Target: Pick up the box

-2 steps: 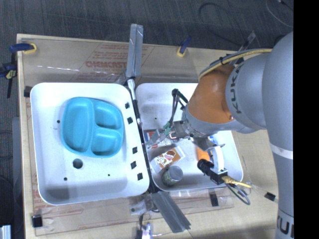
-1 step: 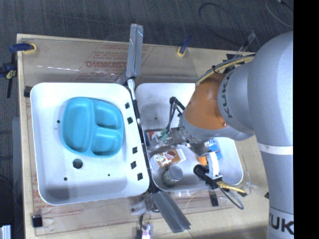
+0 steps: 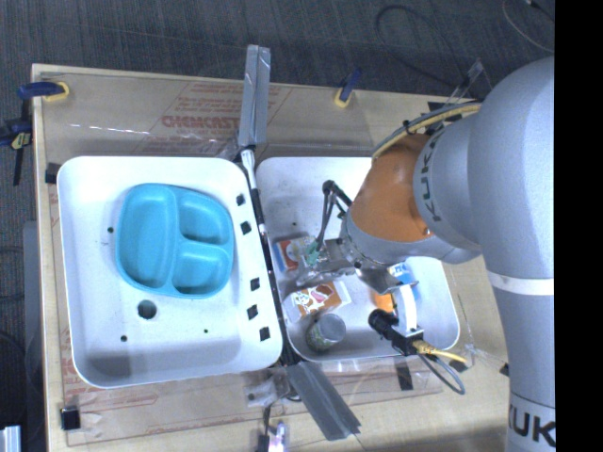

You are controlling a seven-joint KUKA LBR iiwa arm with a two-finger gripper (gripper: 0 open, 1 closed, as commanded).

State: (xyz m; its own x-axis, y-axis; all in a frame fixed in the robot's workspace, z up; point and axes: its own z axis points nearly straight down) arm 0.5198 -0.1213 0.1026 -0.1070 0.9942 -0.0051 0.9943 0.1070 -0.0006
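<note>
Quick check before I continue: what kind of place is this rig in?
Probably a robotics lab test bench: two white bins clamped onto a board, a KUKA arm reaching in, cables trailing across dark carpet.

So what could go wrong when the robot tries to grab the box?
1. The box lies packed among other things in the right bin: a round can sits just below it and a packet above it. The gripper might bump or catch one of those instead.
2. The box lies flat near the wall between the bins, so it may be hard to grip and could slip away.
</note>
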